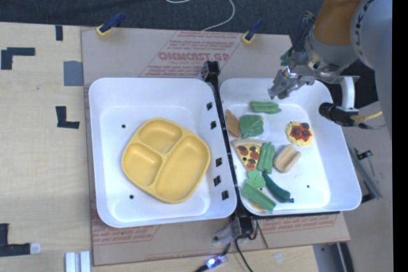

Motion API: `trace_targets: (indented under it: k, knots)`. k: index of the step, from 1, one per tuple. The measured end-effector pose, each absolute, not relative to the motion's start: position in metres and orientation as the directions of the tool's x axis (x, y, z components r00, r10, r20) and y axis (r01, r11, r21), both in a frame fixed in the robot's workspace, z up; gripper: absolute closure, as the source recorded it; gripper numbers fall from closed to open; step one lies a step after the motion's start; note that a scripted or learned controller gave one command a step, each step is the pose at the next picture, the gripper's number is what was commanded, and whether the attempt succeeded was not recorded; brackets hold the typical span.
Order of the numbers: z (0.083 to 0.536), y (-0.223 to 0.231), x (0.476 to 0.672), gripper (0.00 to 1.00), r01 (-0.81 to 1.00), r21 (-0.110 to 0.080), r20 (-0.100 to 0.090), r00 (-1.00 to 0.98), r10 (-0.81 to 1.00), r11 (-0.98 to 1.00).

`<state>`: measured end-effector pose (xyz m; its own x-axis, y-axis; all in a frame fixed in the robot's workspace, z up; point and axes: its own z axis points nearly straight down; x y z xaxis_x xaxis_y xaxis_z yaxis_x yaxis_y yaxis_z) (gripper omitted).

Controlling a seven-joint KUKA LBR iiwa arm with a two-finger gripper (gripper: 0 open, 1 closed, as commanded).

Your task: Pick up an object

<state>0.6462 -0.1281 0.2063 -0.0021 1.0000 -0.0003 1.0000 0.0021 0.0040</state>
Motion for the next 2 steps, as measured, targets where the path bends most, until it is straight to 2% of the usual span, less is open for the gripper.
trace_targets:
  k: [1,2]
  knots:
    - [0.226,-0.127,0.647,1.0,1.0,0.001,0.0,-0.001,1.0,0.001]
    - [0.235,-0.075,0.637,1.0,1.0,-0.001,0.002,-0.006,1.0,0.006]
